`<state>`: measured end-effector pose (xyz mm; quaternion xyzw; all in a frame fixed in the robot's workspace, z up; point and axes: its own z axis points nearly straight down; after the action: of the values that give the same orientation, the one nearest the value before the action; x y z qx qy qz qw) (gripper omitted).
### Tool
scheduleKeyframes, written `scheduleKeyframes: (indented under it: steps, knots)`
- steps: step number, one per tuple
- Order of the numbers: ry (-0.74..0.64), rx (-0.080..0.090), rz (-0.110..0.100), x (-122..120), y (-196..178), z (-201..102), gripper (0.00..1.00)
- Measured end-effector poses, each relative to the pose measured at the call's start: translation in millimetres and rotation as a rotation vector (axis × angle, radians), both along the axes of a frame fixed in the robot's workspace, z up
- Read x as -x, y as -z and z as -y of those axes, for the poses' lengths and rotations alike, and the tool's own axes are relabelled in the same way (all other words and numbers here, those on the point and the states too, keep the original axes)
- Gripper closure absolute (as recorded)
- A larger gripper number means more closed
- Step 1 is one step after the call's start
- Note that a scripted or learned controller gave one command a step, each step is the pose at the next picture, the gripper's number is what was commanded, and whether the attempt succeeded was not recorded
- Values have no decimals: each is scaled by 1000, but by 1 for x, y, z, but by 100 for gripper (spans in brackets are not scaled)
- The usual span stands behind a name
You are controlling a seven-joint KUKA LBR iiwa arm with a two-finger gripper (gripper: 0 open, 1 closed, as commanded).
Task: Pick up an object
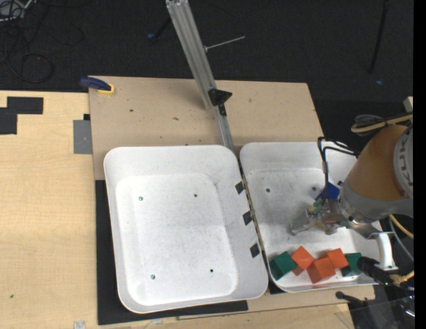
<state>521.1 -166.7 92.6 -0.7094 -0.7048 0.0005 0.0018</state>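
Observation:
My gripper [314, 219] reaches low into the right bin [281, 170] from the right, its metal fingers pointing left and down near the bin floor. Along the front wall of that bin lie a green block [282, 263], an orange block [302, 258], a red-orange block [322, 269], another orange block [337, 258] and a green piece [352, 262] at the right corner. The gripper sits a little behind these blocks, apart from them. Nothing shows between its fingers.
The left bin [130, 163] lies beside the right one, joined by black clips [247, 218]. A slanted aluminium bar [195, 53] rises behind the bins. The orange-banded wrist [377, 173] hangs over the right bin's right side, with cables nearby.

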Motion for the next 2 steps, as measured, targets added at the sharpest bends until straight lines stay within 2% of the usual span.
scheduleKeyframes:
  steps: [1, 2]
  knots:
    - [6, -2, -1, 0, -10, 1, 100]
    - [3, 2, 5, 4, -56, 10, 100]
